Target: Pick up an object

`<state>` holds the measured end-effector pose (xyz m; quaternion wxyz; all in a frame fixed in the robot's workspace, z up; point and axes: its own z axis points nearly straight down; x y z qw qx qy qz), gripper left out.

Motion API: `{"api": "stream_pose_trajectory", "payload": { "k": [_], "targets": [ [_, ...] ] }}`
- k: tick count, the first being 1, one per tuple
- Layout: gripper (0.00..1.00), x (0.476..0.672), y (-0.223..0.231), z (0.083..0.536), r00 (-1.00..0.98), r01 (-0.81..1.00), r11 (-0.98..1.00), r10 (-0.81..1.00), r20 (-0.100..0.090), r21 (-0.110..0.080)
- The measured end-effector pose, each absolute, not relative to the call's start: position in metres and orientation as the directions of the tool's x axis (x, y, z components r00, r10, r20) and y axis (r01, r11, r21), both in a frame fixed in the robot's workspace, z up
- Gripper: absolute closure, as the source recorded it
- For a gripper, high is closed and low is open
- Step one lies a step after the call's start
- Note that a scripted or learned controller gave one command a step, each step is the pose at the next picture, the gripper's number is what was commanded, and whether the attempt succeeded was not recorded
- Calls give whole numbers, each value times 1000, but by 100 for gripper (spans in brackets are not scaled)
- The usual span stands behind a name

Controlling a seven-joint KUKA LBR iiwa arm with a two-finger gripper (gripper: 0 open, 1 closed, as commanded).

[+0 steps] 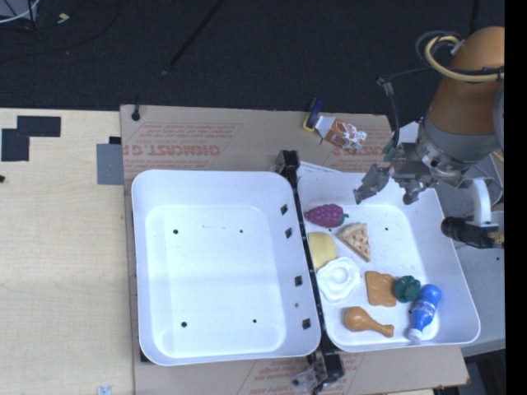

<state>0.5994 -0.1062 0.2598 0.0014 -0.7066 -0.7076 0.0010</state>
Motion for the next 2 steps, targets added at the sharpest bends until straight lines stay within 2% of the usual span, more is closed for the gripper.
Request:
{"api": "stream_pose_trajectory", "payload": {
  "k": [1,2],
  "targets": [
    [0,555,-105,140,0,1000,0,1000,3,-17],
    [0,612,-103,90,1,1000,-1,1000,-2,8]
  ]
}}
